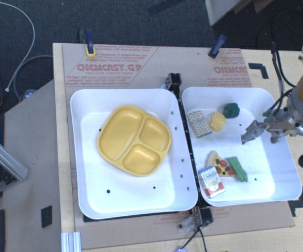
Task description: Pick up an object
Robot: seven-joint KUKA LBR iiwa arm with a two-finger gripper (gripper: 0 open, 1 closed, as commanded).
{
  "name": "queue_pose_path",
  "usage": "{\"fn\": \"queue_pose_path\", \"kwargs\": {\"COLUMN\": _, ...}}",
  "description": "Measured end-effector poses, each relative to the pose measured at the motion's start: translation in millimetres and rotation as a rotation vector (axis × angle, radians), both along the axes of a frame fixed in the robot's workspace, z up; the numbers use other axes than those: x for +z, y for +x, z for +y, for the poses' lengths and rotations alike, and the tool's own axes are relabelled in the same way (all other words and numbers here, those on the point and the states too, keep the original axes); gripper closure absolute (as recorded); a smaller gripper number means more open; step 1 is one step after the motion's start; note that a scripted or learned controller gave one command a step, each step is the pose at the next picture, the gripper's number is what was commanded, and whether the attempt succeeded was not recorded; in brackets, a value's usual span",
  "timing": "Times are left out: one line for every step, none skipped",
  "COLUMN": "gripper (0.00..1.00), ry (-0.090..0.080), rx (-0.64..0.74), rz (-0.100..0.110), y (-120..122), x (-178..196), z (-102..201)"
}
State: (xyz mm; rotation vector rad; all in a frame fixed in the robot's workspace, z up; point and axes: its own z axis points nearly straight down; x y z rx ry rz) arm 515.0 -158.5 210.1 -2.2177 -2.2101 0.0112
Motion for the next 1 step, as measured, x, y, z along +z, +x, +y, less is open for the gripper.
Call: {"fn": "queue_pose_path", "kwargs": {"gripper": 0.0, "ry": -0.003, "rx": 0.004, "rz": -0.013, "y": 2.9, "x": 6.1, "z": 0.2}}
